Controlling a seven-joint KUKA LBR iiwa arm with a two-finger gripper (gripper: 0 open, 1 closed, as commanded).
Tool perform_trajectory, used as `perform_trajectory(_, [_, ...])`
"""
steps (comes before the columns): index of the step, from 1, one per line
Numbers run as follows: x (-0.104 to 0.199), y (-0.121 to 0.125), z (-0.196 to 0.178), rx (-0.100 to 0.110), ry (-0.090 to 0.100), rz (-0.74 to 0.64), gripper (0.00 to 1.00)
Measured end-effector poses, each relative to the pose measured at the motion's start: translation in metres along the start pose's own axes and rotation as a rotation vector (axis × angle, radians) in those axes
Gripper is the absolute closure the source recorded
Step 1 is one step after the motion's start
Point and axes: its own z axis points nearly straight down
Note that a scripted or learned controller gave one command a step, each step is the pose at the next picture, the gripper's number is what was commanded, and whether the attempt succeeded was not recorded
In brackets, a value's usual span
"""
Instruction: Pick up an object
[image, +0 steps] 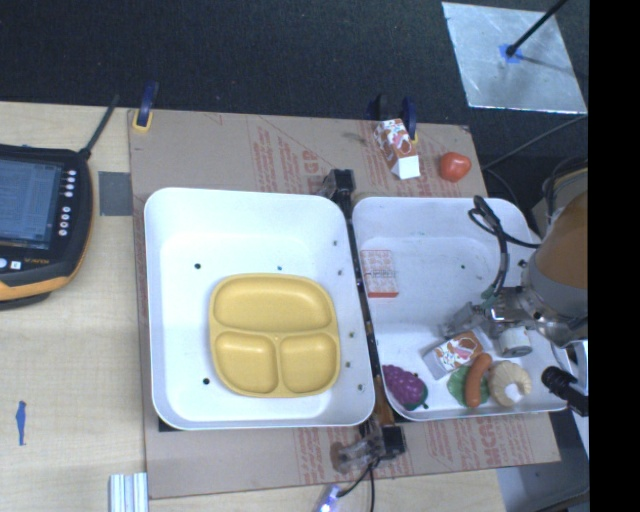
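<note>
My gripper hangs low over the right bin, near its front right corner, reaching in from the right under the grey arm with the orange band. Just below it lies a small red-and-white carton. Beside the carton lie an orange sausage-like piece, a green piece, a pale bread roll and a purple bunch of grapes. I see nothing lifted off the bin floor.
A flat red-printed card lies at the right bin's left side. The left bin holds a yellow divided plate. Behind the bins on the cardboard stand a small carton and a red tomato. A control tablet lies far left.
</note>
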Motion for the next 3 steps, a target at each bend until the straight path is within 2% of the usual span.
perform_trajectory(1, [-0.002, 0.084, -0.001, -0.005, 0.007, -0.004, 0.0])
perform_trajectory(2, [-0.011, 0.137, -0.057, -0.014, -0.013, 0.003, 0.0])
perform_trajectory(3, [0.028, 0.083, -0.036, -0.007, -0.025, 0.009, 0.0])
